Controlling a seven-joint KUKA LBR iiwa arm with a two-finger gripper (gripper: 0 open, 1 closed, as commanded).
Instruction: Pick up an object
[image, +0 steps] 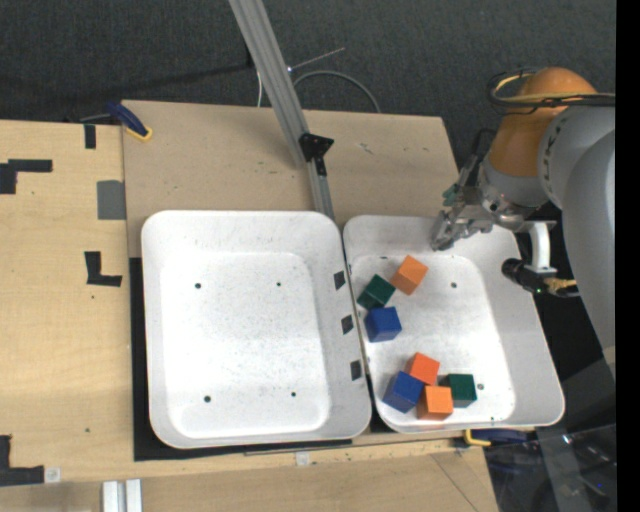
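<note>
Blocks sit in the right bin (520, 350), from the green cube (377, 292) touching the blue cube (383, 323) and the orange cube (410, 274) just beside it across to my gripper (447, 232) above the far rim, grip state impossible to tell, nothing visibly held.

Both bins, left (170, 250) and right (520, 350), look like matt white plastic with fine dark speckling. The bench (60, 300) is pale raw wood or board, matt. The blocks (410, 273) look smooth and matt in solid colours. A pole (275, 80) looks like brushed grey metal. The arm (585, 150) has a smooth grey shell with a glossy orange band (525, 145).
</note>
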